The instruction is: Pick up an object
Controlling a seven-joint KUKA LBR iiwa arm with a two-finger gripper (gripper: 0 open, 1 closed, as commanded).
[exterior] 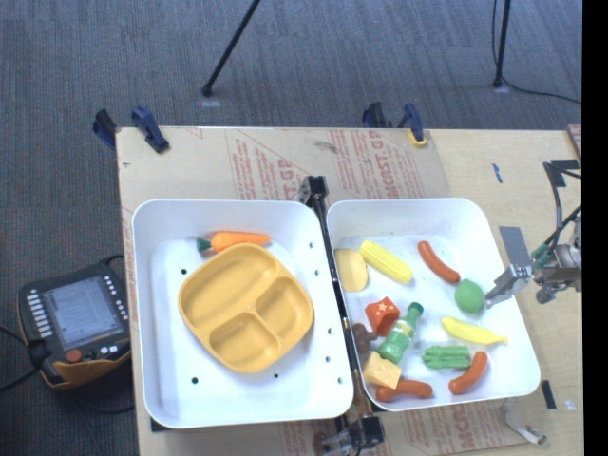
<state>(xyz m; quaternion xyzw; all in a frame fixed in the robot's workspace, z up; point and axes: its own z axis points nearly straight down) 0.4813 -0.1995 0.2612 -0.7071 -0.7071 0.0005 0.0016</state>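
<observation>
The pick looks barely begun, as nothing is lifted and every toy lies on the floor of its bin. The hand (513, 281) reaches in from the right edge, low over the right rim of the right bin (429, 209), and I cannot tell whether it is spread or pressed together; nothing is visibly caught in it. The thing nearest it, and so the likely target, is a green ball-shaped toy (468, 296), just beside the hand's tip and possibly touching it. Around that lie a red sausage (439, 261), a corn cob (386, 260), a yellow banana (472, 331), a green bottle (401, 333) and a red cube (382, 314). The left bin (157, 255) on the desk (275, 164) holds a yellow divided plate (246, 306) and a carrot (237, 240). Still left: closing on an object and raising it clear.
</observation>
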